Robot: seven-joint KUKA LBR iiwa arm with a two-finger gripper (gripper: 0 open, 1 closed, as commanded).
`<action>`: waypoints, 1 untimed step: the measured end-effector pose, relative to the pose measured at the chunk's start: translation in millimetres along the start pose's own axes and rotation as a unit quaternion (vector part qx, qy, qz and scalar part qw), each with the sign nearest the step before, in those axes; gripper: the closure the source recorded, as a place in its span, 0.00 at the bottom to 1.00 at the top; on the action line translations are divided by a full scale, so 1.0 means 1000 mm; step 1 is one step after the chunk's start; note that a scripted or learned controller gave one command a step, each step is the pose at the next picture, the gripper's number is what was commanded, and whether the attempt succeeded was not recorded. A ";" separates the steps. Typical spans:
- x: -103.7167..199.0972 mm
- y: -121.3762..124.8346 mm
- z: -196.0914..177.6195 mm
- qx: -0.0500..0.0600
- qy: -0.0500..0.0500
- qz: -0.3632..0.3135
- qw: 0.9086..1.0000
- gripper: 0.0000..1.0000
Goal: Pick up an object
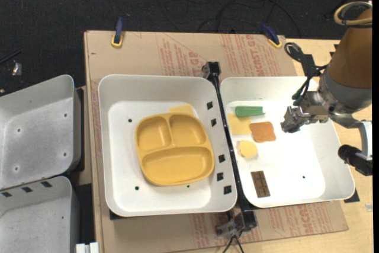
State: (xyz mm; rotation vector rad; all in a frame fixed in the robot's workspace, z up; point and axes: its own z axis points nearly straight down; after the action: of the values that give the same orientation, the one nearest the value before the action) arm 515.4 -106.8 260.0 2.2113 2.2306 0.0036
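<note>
We take the orange square [263,131] as the likeliest thing to pick up: it lies flat on the floor of the right bin [308,186], roughly in that bin's left half, and it is the piece nearest the gripper [292,120]. From the gripper it lies to the left in the camera view and a little toward the near edge, close but apart, with bare white floor between them. Being nearly square, it has no strong long axis, so in our judgement the approach direction matters less than getting centred over it.

Around it sit the other small pieces. A pale yellow square [238,125] touches or almost touches its left side, a green bar [249,110] lies just beyond with its long axis running left to right, a yellow round piece [247,149] rests just nearer the front, and a dark brown strip [259,183] lies well apart near the front rim, its length running front to back.

We cannot tell how the jaws stand; the gripper reads as a dark cluster, and nothing is seen caught in it. It hangs over the bare floor.

Further out, the left bin [118,98] holds a yellow divided tray [175,149], which we judge a poor candidate.
</note>
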 end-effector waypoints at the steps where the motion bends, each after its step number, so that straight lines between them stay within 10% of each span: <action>1: 0.040 0.017 0.004 0.000 0.000 0.001 1.000 1.00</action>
State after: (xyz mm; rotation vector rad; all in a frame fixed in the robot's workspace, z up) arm 532.1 -66.7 256.3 2.2127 2.2294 0.0018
